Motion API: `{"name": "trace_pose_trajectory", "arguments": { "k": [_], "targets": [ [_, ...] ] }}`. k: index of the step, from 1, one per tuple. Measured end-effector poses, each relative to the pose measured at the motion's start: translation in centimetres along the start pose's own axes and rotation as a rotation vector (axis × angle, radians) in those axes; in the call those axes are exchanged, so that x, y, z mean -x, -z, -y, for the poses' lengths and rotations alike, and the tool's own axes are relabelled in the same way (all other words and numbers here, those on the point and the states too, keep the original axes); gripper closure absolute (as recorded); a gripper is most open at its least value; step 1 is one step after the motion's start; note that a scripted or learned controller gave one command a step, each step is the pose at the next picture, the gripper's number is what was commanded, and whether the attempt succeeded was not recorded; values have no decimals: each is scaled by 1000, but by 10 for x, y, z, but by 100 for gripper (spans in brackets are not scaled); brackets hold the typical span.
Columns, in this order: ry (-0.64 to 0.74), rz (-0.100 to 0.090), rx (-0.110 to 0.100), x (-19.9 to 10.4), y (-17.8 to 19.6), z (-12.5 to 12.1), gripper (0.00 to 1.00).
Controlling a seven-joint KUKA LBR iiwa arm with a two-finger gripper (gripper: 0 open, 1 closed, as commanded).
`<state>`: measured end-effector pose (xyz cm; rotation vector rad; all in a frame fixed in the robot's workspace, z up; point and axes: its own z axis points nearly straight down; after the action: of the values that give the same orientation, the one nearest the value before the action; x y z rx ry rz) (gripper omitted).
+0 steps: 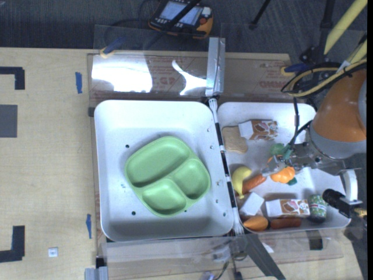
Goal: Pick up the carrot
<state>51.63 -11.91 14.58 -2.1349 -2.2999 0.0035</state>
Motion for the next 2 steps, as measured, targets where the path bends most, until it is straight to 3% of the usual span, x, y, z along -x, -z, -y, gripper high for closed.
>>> {"name": "trace_pose_trajectory", "arguments": {
  "k": [1, 2],
  "targets": [
    [-249, 2, 0, -58, 37, -32, 100],
    [-247, 3, -3, -59, 44, -32, 100]
  ]
}}
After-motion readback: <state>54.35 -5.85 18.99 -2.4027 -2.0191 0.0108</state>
